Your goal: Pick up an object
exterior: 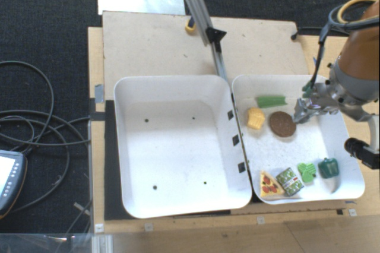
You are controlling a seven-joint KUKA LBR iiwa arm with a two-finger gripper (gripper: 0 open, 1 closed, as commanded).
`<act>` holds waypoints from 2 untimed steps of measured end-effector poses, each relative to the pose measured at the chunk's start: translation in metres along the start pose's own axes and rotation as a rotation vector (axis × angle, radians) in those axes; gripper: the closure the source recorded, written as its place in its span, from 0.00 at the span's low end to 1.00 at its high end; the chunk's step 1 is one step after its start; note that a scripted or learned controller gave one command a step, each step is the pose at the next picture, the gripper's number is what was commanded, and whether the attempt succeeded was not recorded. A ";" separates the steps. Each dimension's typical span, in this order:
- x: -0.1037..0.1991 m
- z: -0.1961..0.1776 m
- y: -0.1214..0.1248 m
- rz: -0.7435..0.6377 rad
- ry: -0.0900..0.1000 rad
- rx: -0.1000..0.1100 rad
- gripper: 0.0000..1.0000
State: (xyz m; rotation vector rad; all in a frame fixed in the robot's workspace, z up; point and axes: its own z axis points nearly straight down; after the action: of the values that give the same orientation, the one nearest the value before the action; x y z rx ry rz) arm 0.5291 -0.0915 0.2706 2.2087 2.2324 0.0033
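Observation:
The right bin point(350, 186) holds several toy foods. A brown round patty point(282, 124) lies near its middle, with a yellow corn-like piece point(256, 119) to its left and a flat green strip point(271, 101) behind them. Along the front wall lie a pizza slice point(270, 185), a green patterned block point(290, 180), a bright green piece point(307, 171) and a dark green pepper point(328, 168). My gripper point(301, 110) hangs just right of the patty's upper edge, low over the bin, with nothing visibly between its fingers.
The left bin point(172, 145) sits beside the right one, sharing a middle wall. A slanted metal pole point(199, 5) crosses the bench from the top. Cables and a tablet point(9, 177) lie on the floor at left.

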 end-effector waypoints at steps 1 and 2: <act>0.044 -0.005 0.027 -0.001 0.001 -0.002 1.00; 0.097 0.000 0.060 -0.001 0.001 -0.002 1.00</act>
State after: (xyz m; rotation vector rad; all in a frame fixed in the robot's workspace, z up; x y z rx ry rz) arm 0.5883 0.0065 0.2712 2.2075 2.2329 0.0060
